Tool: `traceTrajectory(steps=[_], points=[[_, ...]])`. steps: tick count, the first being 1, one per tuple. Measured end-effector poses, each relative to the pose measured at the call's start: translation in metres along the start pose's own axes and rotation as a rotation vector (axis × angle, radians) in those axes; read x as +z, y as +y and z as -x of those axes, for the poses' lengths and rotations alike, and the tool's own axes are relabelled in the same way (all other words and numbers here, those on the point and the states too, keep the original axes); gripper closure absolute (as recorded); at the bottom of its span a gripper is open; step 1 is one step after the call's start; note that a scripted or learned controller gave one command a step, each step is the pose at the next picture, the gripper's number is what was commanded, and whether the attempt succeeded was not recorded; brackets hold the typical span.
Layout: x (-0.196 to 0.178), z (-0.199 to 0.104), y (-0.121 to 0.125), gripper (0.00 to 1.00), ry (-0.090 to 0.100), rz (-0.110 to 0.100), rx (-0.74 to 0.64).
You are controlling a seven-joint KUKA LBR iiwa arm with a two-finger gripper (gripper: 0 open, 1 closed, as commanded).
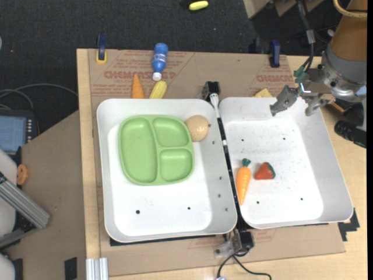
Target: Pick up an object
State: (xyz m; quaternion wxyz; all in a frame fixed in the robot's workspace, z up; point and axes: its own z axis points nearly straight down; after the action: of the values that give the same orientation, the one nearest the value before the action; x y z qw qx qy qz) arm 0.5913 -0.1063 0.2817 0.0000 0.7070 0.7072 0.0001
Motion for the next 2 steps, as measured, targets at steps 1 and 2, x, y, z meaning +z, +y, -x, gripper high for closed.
traceTrajectory(steps=[1,2], points=[[0.199,-0.003,0.019,0.0,0.003,-0.013,-0.001],[0.156,-0.007,-0.025,0.0,0.002,-0.005,0.002]])
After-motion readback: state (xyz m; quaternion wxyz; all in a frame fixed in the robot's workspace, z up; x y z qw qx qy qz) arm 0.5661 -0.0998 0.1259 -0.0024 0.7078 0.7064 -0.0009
